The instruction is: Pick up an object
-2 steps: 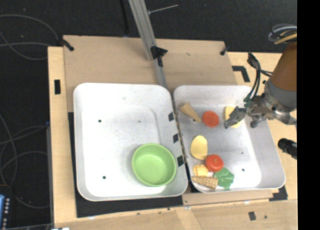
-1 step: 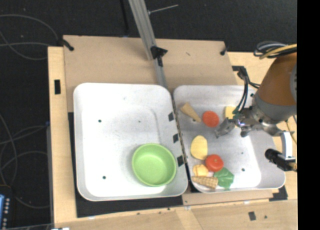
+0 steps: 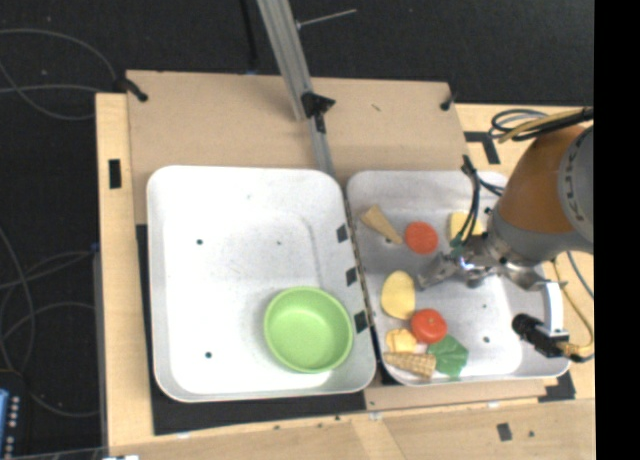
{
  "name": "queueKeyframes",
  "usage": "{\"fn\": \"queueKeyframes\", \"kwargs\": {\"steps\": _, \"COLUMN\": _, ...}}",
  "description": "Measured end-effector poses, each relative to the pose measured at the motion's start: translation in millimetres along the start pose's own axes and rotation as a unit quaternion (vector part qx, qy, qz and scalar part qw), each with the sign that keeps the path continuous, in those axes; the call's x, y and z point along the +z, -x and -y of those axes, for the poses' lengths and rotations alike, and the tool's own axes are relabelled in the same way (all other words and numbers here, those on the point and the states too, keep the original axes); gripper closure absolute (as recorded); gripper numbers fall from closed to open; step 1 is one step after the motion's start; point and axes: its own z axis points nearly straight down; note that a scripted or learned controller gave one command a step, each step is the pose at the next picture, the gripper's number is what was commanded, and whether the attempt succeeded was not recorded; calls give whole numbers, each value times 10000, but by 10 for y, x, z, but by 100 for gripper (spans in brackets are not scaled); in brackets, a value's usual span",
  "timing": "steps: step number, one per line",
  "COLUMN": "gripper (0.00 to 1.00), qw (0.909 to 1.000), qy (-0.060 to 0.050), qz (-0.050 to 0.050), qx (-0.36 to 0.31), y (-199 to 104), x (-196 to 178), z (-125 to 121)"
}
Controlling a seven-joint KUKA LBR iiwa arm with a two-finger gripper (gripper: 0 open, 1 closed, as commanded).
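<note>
Camera view: green bowl (image 3: 308,329) near left bin's (image 3: 200,208) front edge.

Robotics lab I ran remotely, my KUKA arm (image 3: 545,198) over two white bins (image 3: 180,248), cables (image 3: 40,58) trailing across dark floor.

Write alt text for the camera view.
A grey arm with an orange band reaches over the right bin, which holds small toy foods. A green bowl sits in the left bin.
</note>
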Motion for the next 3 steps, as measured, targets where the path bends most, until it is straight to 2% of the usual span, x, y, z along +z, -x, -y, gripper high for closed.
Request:
{"fn": "queueKeyframes", "kwargs": {"steps": 1, "gripper": 100, "qw": 10000, "qy": 42, "qz": -10, "qx": 24, "y": -3, "x": -140, "z": -23}}
{"fn": "queueKeyframes", "kwargs": {"steps": 3, "gripper": 100, "qw": 10000, "qy": 65, "qz": 0, "qx": -29, "y": 103, "x": -1420, "z": -81}}
